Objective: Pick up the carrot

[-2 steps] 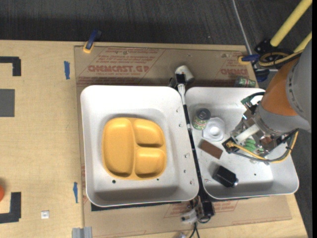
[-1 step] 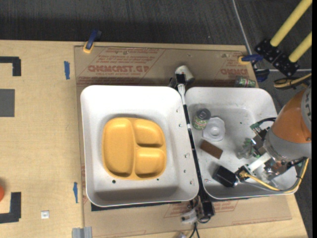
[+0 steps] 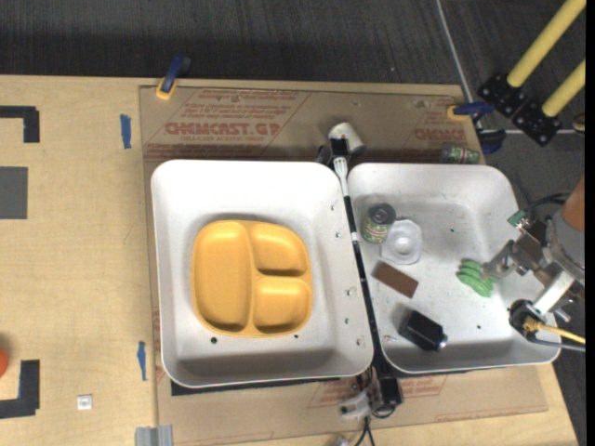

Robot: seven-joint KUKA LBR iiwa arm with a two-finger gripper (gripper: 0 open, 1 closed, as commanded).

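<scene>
Lower right of the frame: a matte black block [image 3: 423, 330] and a flat brown bar [image 3: 397, 279] lie in the right-hand bin [image 3: 483, 186]. At mid-right the carrot [image 3: 476, 278], of which apparently just a ridged green top shows, rests on the bin floor just beside the gripper [image 3: 513, 260]. Whether the gripper is parted or closed cannot be told, and no lift looks made yet. Further up sit a clear plastic cup [image 3: 403, 242] and a small tin [image 3: 379, 219]. A glossy yellow divided plate [image 3: 251, 275] occupies the left bin [image 3: 177, 249].
</scene>
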